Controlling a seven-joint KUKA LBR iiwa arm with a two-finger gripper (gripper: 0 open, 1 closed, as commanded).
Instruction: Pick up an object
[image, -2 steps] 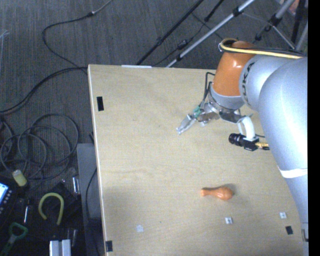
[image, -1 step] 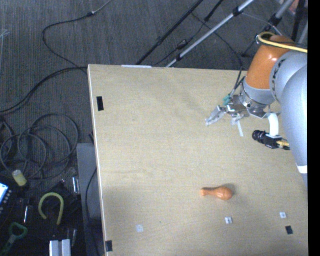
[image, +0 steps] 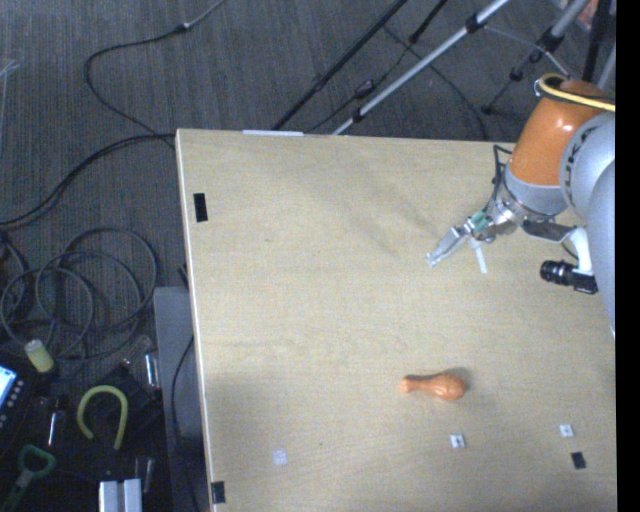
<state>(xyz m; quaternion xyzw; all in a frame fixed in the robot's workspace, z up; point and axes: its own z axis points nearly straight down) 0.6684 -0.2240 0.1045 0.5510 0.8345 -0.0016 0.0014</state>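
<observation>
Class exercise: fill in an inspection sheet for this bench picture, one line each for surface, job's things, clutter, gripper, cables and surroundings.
Surface: pale wooden bench top, with small black and white markers near its edges.
Job's things: one orange object lying on the bench, nothing touching it.
Clutter: nothing seen on the bench.
Gripper: gripper sits above the bench, up and right of the orange object, holding nothing, fingers spread.
Cables: black cables coiled on the floor left of the bench.
Surroundings: dark carpet, a stand's metal legs behind, a green hook-shaped tool at lower left.
</observation>
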